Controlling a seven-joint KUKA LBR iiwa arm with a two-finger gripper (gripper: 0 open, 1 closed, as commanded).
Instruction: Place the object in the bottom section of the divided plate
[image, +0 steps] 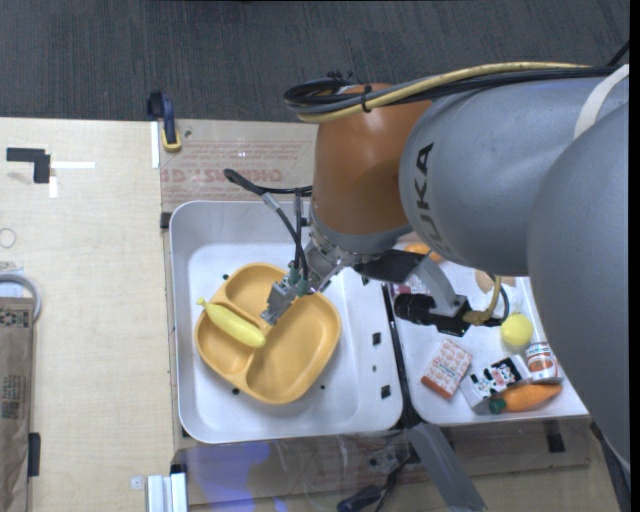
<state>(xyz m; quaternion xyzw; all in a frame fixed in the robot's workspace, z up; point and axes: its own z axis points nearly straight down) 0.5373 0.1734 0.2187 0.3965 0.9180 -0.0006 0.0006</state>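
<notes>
Arm (480, 180) slanting in, hand (283, 297) low over yellow divided plate (285, 365)

Two white bins (190, 300) sit side by side. One yellow divided plate (290, 365) carries one banana (232, 323). The other bin holds one carrot (530, 397) and one yellow ball (516, 330).

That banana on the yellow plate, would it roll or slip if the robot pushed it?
The banana looks smooth and glossy, probably a plastic toy, so it may slide on the plate. Its curved shape would likely rock or pivot rather than roll straight. It lies across a raised divider, so a nudge could tip it into either section.
</notes>
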